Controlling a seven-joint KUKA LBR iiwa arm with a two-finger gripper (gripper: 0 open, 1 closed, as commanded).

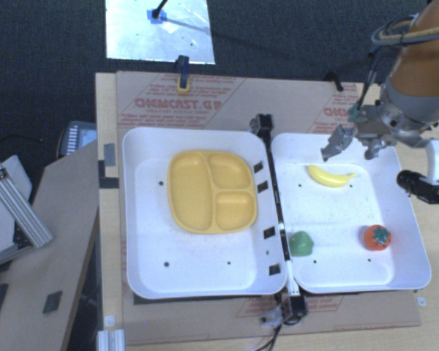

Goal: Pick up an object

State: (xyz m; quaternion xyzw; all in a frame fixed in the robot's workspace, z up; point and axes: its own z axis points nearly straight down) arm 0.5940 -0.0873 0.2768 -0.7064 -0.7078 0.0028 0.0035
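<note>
Plainly yellow banana, curved, lying flat

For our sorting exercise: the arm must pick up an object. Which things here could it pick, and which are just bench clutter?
Pickable, in the right bin: banana, tomato, green object.

Lying about: yellow divided tray in the left bin, cardboard sheet, shiny panel.

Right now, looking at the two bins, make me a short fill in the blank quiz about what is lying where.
1. The yellow divided tray lies in the ____ bin as the camera sees it.
2. The banana, green object and tomato all lie in the ____ bin.
3. The gripper hangs above the right bin, nearest to the ____.
4. The divided tray has ____ compartments.

Missing words: left; right; banana; three
</note>
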